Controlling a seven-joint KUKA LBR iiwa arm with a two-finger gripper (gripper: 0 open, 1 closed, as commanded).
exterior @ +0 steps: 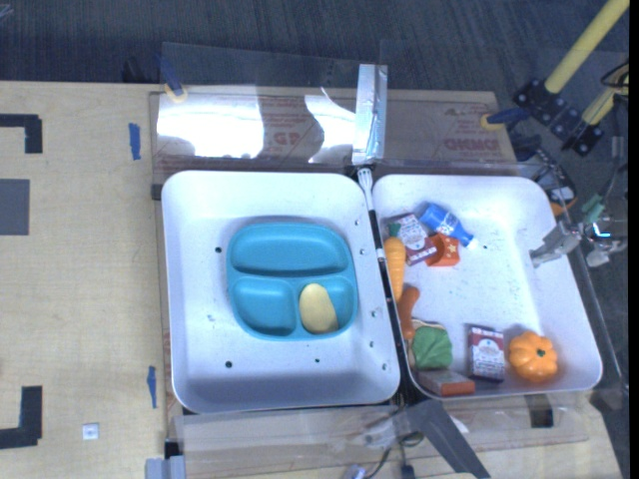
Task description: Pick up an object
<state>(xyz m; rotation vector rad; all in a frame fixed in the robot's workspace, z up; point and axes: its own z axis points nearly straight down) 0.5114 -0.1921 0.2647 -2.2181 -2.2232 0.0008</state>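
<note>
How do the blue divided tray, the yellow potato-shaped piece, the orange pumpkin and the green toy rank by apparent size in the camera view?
1. Blue divided tray, by far the largest.
2-4. Orange pumpkin, yellow potato-shaped piece and green toy: too alike to rank.

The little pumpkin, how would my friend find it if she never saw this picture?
Look at the white bin on the right, then go to its near right corner. There sits the little pumpkin, round and orange with a tiny stem. The small red box beside it is flat and square, and the carrots lie far over by the left wall.
</note>
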